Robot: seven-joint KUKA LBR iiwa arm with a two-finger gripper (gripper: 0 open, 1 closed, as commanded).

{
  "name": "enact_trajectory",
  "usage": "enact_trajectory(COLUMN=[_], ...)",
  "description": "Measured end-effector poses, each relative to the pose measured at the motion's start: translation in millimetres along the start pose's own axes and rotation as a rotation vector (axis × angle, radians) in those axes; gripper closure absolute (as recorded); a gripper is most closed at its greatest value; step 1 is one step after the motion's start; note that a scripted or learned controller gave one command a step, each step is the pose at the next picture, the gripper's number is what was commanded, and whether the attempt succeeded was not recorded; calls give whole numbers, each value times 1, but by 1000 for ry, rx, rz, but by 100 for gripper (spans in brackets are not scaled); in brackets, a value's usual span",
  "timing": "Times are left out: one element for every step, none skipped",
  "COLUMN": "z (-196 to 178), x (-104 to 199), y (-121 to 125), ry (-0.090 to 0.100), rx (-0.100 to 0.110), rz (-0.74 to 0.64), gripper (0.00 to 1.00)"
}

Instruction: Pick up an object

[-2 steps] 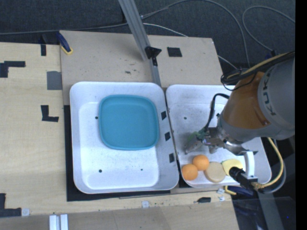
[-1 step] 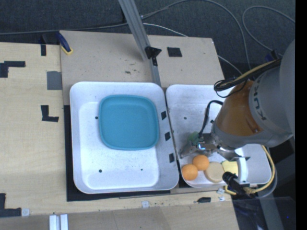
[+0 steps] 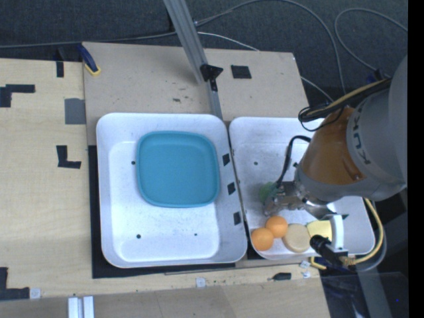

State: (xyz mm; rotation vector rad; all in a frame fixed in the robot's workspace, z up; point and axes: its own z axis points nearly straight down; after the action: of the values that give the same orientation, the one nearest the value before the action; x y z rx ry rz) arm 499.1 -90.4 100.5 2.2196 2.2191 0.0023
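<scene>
Grey and orange, the arm [image 3: 358,154] leans in from the right and bends down over the right bin [image 3: 255,138], its wrist covering much of that bin's right half. The gripper [image 3: 277,201] sits low near the bin's middle, just beside a small green object [image 3: 267,191] that is partly hidden under it; whether the gripper is clenched, released or grasping anything cannot be told. Along the near edge of the right bin lie 2 orange balls [image 3: 270,233], touching each other, with a pale round object [image 3: 297,238] just beside them and a yellow piece [image 3: 319,228] next to that, partly covered by the arm's hardware. The far left part of the right bin is bare white floor. In the left bin [image 3: 109,177] a blue square plate [image 3: 177,169] lies flat toward the far side, leaving open floor along the near and left walls. The 2 bins touch along their shared wall.
</scene>
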Motion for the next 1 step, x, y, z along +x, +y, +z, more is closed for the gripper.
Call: enact_trajectory(z=[-62], x=[-1], y=[-1], ry=[1], rx=[-1], rz=[-1], gripper=[100])
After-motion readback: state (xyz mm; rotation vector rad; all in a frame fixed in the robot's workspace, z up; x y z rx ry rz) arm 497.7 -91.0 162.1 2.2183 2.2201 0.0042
